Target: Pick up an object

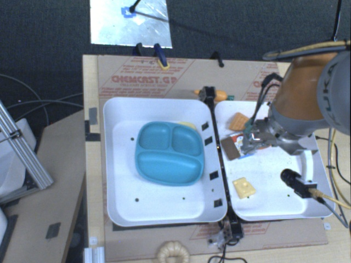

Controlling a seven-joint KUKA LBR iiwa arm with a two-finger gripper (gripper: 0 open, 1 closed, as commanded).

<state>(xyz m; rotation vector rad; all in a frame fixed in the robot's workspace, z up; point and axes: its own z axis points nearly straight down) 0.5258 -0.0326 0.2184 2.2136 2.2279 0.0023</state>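
Observation:
My gripper [250,142] hangs low over the left part of the right bin [274,204], reaching in from the right. Directly beside it lie a brown flat piece [230,148] and a small red and blue item [239,139], partly hidden by the gripper. I cannot tell whether the gripper touches either one. An orange cracker-like square [238,121] rests just behind the gripper. A yellow cheese-like slice [244,188] sits nearer the front of the same bin.
The left bin [123,201] holds a blue divided plate [167,152] with a pale yellow item [189,125] peeking out behind it. A black divider [216,158] separates the bins. An orange object [220,96] lies beyond the bins, and a beige ring [173,252] sits at the front edge.

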